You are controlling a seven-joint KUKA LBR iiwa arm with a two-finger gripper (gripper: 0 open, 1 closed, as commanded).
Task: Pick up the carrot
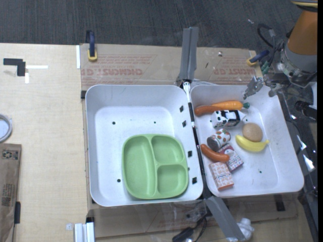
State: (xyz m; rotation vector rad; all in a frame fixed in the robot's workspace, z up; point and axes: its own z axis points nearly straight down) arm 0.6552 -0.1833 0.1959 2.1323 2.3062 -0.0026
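Nearest the camera, the left bin point(96, 150) holds a green divided plate point(155, 166), its three compartments bare. Beside it, the right bin point(282, 180) carries a crowd of small items along its left side: an orange-and-white carton point(221, 176) at the front, a hot dog point(214, 153) angled just behind it, and a small can point(218, 138) touching that cluster. A yellow banana point(252, 144) lies just right of them with a tan potato-like lump point(253, 131) against its back, and a black-and-white toy cow point(226, 118) stands between these and the far wall.

Farther back lies the carrot point(220, 107), stretched crosswise near the bin's far edge, its green stub toward the right and its tapered tip toward the divider. It sits just behind the cow, close enough that fingers coming down on the near side would have little room. It looks like a light, rigid plastic toy with a smooth, rounded skin, so it is likely to roll or squirt out of a pinch. The thicker stretch right of its middle seems the safest place to close on, with the fingers set across its width.

Beyond it, the gripper point(252, 87) hovers over the bin's far right corner, a little apart from the carrot's green end and holding nothing visible. Its fingers are small and seen against clutter of cables, so whether they are spread or closed cannot be told. The arm's upper part is cut off by the frame.
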